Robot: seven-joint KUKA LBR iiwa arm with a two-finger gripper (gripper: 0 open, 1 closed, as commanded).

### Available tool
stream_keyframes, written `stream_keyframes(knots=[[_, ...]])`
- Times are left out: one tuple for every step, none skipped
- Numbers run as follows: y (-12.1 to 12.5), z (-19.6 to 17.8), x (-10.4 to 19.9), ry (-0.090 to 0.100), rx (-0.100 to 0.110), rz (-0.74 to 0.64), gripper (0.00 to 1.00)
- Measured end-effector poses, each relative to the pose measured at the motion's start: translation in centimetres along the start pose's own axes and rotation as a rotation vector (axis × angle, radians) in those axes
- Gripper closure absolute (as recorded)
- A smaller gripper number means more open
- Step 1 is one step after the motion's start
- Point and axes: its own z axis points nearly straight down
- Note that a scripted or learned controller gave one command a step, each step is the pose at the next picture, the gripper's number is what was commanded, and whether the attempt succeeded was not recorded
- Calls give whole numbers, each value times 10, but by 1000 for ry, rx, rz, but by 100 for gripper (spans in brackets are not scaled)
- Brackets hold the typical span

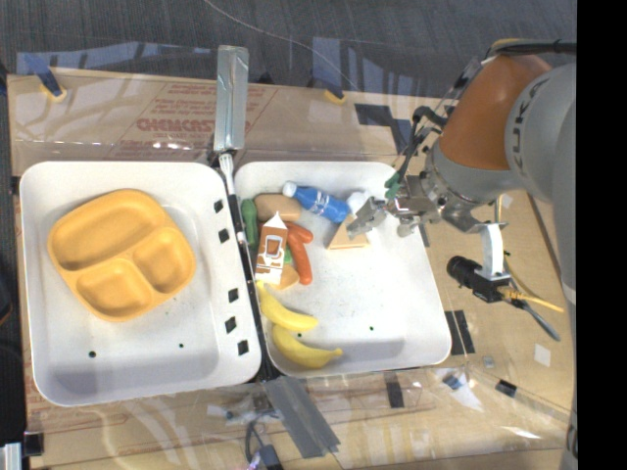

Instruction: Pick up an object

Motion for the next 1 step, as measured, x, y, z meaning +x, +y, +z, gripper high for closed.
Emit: stream_keyframes(knots=[[1,-10,1,1,1,-6,100]])
